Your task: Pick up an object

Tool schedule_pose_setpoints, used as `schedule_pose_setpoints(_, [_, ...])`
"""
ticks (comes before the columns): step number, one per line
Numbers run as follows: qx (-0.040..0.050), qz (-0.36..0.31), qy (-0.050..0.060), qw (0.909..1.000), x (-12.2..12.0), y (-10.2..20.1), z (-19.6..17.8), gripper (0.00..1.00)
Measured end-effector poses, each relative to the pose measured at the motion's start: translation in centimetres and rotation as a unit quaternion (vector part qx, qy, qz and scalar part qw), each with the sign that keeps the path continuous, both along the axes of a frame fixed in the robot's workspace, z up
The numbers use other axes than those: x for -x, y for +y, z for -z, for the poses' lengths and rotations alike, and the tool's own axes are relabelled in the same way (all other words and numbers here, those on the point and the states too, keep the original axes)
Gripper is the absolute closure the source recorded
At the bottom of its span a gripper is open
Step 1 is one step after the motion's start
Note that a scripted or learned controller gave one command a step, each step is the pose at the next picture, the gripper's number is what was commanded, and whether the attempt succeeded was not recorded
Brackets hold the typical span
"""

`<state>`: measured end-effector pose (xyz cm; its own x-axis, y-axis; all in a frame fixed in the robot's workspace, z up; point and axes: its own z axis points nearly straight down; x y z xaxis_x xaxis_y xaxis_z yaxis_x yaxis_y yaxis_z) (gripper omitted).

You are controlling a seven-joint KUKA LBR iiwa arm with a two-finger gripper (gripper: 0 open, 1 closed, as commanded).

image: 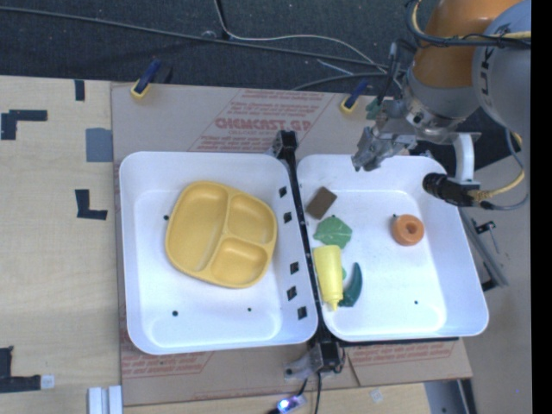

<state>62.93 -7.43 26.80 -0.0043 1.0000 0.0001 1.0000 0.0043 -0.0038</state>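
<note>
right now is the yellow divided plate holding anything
Empty: the yellow divided plate in the left bin shows three bare compartments.

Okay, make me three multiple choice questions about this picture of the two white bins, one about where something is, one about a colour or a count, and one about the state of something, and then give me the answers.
1. Where does the yellow divided plate lie?
A. In the left bin
B. In the right bin
C. On the cardboard outside both bins

2. What colour is the small round object lying alone toward the right side of the right bin?
A. Blue
B. Orange
C. White

3. Where is the tool in relation to the objects?
A. Pressed down on the yellow divided plate
B. Carrying the brown block
C. Over the far rim of the right bin, touching none of them

Answers:
1. A, since the plate fills much of the left bin.
2. B, its body is plainly orange.
3. C, the tool hangs at the bin's far edge, apart from every object.
</note>
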Motion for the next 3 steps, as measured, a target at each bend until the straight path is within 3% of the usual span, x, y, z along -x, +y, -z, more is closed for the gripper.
schedule_pose_setpoints(1, [0.0000, 0.000, 0.000, 1.0000, 1.9, 4.4, 0.3, 1.00])
schedule_pose_setpoints(3, [0.0004, 0.000, 0.000, 1.0000, 5.9, 14.8, 4.7, 1.00])
